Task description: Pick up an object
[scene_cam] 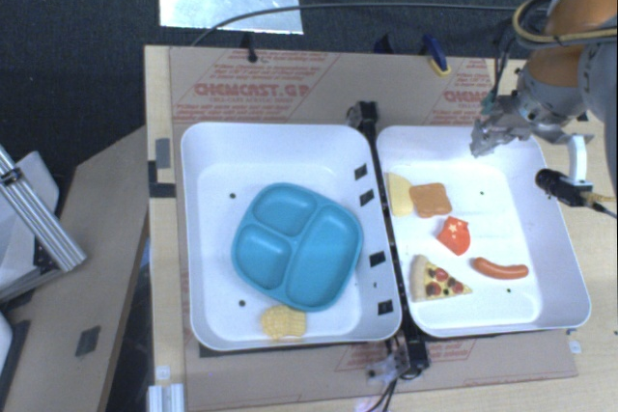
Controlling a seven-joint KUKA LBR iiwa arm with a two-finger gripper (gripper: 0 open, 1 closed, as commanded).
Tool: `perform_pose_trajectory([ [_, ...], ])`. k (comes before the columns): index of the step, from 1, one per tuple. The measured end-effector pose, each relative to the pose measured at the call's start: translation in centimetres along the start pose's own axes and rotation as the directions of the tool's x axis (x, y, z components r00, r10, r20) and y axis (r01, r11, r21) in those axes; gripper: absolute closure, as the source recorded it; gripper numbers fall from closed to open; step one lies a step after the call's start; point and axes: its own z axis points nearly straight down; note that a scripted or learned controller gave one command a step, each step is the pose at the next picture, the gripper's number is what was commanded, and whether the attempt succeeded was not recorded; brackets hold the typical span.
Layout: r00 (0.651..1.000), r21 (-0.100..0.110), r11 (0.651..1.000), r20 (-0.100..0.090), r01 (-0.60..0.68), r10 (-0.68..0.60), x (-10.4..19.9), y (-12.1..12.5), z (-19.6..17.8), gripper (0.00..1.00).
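The gripper (486, 142) is seen over the right bin's (555, 236) far edge; its opening cannot be told.

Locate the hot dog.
Right bin, near its right wall: the hot dog lies right of the pizza slice, below the strawberry.

Red print reading "CHEMCAST GP" – faint, partly blurred – stands on the brown board (253, 82) just behind the left bin (208, 207); other red print is unreadable.
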Motion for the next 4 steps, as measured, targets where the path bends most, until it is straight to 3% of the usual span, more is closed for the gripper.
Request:
perform_pose_trajectory([
  [1, 1.0, -0.002, 1.0, 0.001, 0.001, -0.001, -0.2, 0.0, -6.5, 1.0],
  [2, 1.0, 0.004, 1.0, 0.0, 0.001, -0.001, -0.2, 0.1, -5.4, 1.0],
  [4, 1.0, 0.005, 1.0, -0.003, 0.004, -0.004, 9.1, -3.6, -6.4, 1.0],
])
